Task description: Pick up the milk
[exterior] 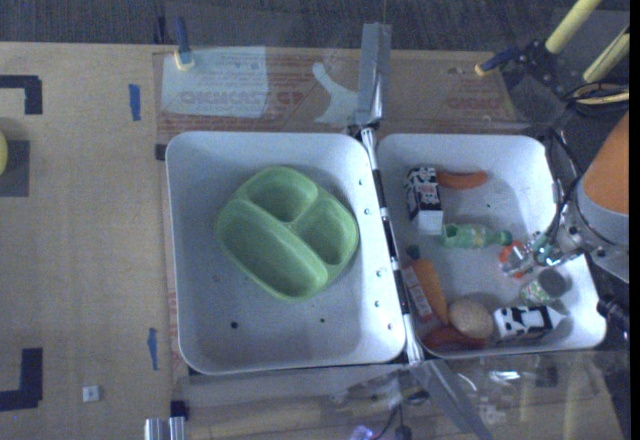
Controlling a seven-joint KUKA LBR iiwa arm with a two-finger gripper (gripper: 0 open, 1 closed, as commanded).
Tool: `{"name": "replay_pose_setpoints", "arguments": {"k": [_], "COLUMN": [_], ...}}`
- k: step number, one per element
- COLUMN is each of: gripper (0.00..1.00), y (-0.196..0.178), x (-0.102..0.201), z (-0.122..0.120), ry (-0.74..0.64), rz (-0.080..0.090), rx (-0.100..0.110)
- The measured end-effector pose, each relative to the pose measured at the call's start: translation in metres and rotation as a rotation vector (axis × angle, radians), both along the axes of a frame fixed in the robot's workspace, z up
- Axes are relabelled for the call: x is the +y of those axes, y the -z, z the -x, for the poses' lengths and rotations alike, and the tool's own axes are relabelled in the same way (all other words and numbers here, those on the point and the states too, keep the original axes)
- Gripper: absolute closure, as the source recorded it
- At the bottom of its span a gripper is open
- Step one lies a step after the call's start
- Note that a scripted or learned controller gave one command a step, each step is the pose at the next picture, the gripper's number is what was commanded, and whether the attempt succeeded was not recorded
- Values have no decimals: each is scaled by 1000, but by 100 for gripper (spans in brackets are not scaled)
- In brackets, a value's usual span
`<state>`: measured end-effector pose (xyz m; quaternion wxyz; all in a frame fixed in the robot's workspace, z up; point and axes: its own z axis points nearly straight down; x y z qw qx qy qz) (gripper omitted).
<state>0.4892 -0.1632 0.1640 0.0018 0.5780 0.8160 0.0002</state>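
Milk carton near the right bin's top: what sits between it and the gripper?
In the camera view, a green bottle lies between the milk carton and the gripper.

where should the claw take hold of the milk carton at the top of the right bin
Grip the milk carton across its long side faces, near the middle, coming straight down. It seems to lie flat, its length running up-down in the view. The bin wall sits near its left side, so leave finger room there.

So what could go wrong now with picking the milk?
Two cartons have cow patches: one at the right bin's far left, one at its near edge by the gripper. It may take the wrong one. The near carton lies against the wall, crowded by a round thing, so fingers may slip.
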Motion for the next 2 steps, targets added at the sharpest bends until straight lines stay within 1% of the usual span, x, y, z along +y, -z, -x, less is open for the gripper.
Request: {"name": "replay_pose_setpoints", "arguments": {"k": [1, 2], "gripper": [100, 100], "y": [4, 15], "x": [-36, -59], "z": [9, 7], "ry": [-70, -202], "rz": [0, 0], "rx": [1, -4]}}
